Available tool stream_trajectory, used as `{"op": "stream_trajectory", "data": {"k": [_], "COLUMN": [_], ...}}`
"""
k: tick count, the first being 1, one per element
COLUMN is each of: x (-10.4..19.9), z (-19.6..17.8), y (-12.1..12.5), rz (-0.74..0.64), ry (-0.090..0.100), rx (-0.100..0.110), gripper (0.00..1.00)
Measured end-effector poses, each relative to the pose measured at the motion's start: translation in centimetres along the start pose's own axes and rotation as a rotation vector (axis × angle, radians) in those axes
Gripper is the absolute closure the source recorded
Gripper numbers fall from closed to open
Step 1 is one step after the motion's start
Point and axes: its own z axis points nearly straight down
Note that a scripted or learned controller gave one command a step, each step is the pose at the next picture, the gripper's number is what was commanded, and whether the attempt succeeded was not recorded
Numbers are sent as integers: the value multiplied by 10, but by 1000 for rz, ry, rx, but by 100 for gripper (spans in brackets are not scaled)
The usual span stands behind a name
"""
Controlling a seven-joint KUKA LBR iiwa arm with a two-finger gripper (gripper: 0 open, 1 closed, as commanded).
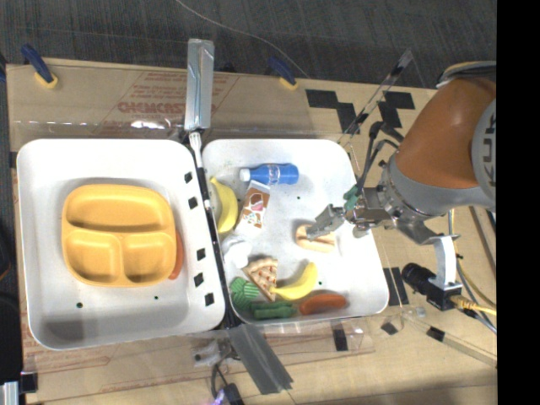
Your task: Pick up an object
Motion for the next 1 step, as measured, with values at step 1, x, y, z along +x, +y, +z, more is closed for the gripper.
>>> {"op": "stream_trajectory", "data": {"k": [1], "x": [-2], "z": [123], "y": [-6], "rz": [101], "ry": [2], "rx": [9], "gripper": [0]}}
